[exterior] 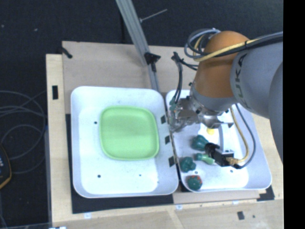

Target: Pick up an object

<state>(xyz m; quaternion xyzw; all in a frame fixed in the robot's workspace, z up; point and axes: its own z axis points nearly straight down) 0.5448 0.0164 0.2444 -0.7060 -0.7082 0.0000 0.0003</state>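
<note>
Objects, small and mostly teal, are lying in the right bin point(240, 175), at the lower right of the frame. Nearest the bottom edge, a round green piece with a red centre point(194, 180) is sitting by the bin's lower rim. Just above it a teal lump point(187, 164) is resting against the left wall, with a green-teal piece point(205, 159) beside it and another teal piece point(199, 141) higher still. Over that bin's upper left corner the gripper point(178, 116) is hanging; whether it is spread or pressed together cannot be told, and nothing is showing in its grasp. In the left bin point(86, 128) a pale green square plate point(128, 132) is lying flat. Dark lettering is running down the grey arm point(252, 80) beside the orange band; only "KU" is reading clearly.
</note>
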